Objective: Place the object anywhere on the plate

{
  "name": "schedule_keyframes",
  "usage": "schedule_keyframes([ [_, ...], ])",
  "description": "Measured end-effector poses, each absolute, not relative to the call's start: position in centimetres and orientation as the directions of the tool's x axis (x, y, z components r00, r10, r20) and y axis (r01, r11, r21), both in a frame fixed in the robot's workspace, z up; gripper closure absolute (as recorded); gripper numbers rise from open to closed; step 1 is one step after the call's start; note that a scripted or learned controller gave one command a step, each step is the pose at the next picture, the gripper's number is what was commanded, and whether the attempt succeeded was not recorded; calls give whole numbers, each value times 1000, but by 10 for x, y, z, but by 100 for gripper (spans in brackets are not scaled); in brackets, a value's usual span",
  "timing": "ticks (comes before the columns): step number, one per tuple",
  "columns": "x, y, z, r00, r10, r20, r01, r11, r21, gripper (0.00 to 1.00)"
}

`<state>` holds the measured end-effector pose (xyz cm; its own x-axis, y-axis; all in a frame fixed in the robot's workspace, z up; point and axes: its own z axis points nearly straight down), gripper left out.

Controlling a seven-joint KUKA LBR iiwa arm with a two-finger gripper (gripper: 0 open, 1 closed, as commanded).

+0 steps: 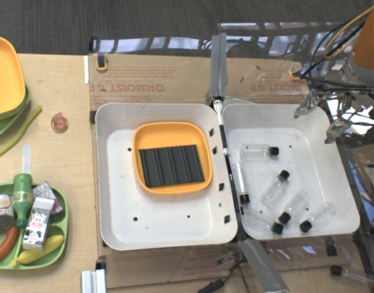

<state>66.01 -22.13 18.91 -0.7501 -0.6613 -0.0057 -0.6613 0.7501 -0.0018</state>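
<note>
An orange plate [199,136] sits in the left bin [113,182]. A black ribbed rectangular object [172,165] lies flat in the plate's middle. My gripper [319,119] hangs over the far right corner of the right bin [297,136], well away from the plate. It is open, with nothing between its fingers [305,106]. Above it the arm's orange band [365,47] shows at the top right edge.
Several clear vials with black caps lie in the right bin, such as one vial [260,152] and another vial [276,187]. A thin tube [241,182] lies by the divider. Left of the bins stand a yellow dish [5,78] and a green tray [55,246] of toy food.
</note>
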Motion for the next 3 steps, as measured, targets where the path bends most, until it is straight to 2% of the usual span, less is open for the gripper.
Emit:
schedule_keyframes([
  [1,660,-221,188,-541,-841,-6,-841,541,-3,0],
  [2,660,-221,210,-273,-962,-5,-962,273,-5,0],
  [3,660,-221,205,41,-999,-5,-999,-41,-5,0],
])
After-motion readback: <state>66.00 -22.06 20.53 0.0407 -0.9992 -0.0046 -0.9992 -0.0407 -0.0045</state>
